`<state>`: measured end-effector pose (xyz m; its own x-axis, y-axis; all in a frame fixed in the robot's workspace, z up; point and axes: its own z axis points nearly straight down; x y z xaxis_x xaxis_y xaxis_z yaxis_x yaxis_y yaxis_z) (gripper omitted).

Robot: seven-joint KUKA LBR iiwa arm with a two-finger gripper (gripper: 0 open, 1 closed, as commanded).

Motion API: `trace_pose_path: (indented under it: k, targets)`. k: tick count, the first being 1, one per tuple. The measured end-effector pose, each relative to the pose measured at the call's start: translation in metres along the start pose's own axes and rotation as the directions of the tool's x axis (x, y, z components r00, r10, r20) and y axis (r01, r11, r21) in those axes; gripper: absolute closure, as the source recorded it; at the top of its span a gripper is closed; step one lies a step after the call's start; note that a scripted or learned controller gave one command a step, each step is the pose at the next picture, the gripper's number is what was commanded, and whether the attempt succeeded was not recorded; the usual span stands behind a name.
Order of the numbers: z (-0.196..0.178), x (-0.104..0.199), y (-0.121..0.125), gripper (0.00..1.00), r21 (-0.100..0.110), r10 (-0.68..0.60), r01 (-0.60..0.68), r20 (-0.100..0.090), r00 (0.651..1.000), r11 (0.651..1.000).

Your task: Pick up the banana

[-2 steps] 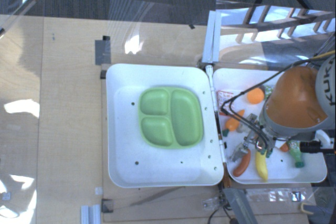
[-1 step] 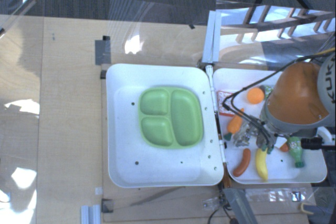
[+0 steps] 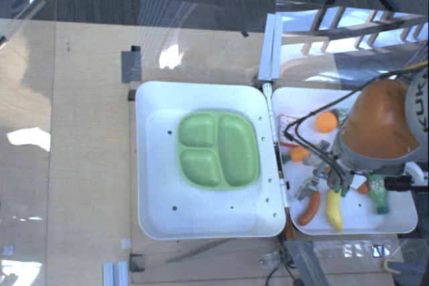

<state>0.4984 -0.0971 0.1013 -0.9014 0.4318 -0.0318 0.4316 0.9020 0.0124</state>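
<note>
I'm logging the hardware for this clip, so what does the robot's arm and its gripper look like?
The arm is grey, with a broad, rounded orange band above the wrist and part of dark lettering on its grey casing. Black cables loop out beside it. The gripper is a small cluster of grey metal parts.

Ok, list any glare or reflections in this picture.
Camera view: bright glare patches on the bench behind the left bin and at the far left; striped reflections on a clear panel above the right bin; banana evenly lit, slightly soft.
</note>
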Motion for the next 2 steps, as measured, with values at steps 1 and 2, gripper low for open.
trace_pose_path:
  k: [1, 2]
  targets:
    - [0.011, 0.005, -0.001, 0.0, -0.002, -0.496, 0.496, -0.011, 0.868, 0.868]
    - [-0.001, 0.0, 0.002, 1.0, -0.002, -0.492, 0.492, 0.004, 0.871, 0.871]
